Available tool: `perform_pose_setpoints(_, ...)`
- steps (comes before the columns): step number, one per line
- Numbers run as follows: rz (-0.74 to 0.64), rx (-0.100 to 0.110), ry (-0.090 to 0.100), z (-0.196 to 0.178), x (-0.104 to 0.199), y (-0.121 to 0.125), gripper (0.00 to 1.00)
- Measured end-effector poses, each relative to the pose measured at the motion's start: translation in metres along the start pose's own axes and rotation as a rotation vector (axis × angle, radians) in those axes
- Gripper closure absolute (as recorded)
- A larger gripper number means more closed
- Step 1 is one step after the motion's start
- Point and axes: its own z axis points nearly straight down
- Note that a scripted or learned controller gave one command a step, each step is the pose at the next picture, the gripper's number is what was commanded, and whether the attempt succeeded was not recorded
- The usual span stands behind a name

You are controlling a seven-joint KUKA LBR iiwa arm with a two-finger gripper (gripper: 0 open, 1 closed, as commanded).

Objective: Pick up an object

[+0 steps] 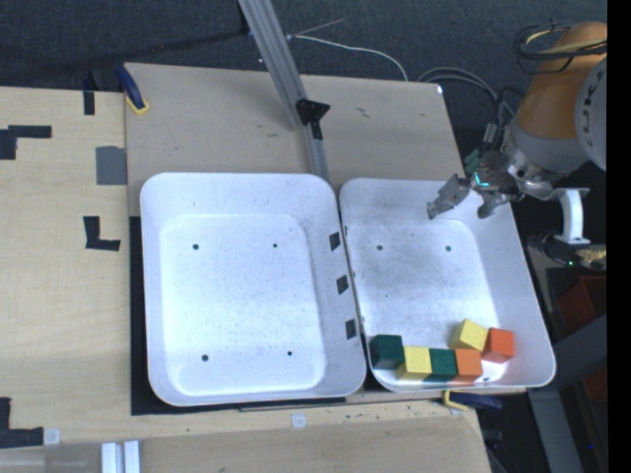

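Camera view, my gripper [463,197]: it hangs over the far rim of the right bin [414,264], at about 1 o'clock from that bin's middle. Its two fingers are spread wide, with nothing between them.

Camera view, blocks: a cluster of small blocks sits in the near corner of the right bin, at about 5 o'clock from its middle: a dark green block [386,350], a yellow block [418,362], a second green block [443,364], an orange block [467,363], a second yellow block [473,336] and a red-orange block [501,344]. They touch or nearly touch each other.

Camera view, left bin [237,284]: I see no blocks in it.

Progress: I judge nothing is picked yet; my gripper is well apart from the cluster. Still to do: reach, close, lift.

Long axis: the blocks are cube-like, with no clear long axis. The row of four runs roughly from 9 to 3 o'clock along the near wall.
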Motion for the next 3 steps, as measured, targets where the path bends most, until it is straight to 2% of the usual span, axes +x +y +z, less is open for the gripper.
perform_pose_setpoints(1, -0.001, 0.006, 0.002, 0.114, 0.067, -0.049, 0.0)
perform_pose_setpoints(2, -0.001, -0.007, 0.0, 0.005, 0.086, -0.061, 0.0)
perform_pose_setpoints(3, -0.001, -0.01, -0.001, -0.08, 0.085, -0.017, 0.0)
